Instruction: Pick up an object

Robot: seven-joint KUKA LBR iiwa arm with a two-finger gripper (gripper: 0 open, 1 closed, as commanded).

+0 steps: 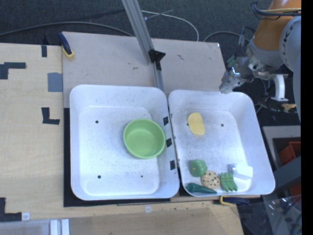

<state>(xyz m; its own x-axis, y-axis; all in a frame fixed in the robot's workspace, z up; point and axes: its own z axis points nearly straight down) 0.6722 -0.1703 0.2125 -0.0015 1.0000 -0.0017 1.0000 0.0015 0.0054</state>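
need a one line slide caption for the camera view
End effector above right bin far rim; green bowl in left bin.

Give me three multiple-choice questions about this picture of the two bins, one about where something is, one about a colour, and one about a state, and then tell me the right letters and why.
1. Where is the green bowl?
A. In the left bin
B. In the right bin
C. On the bench outside both bins

2. What colour is the oval object lying alone in the upper part of the right bin?
A. Red
B. Yellow
C. Blue

3. How does the tool stand relative to the objects?
A. It touches the green bowl
B. It presses on the yellow object
C. It hangs by the right bin's far rim, apart from every object

Answers:
1. A, the bowl sits near the middle of the left bin.
2. B, the oval object is plainly yellow.
3. C, the tool is at the upper rim of the right bin, with bare bin floor between it and the yellow object.
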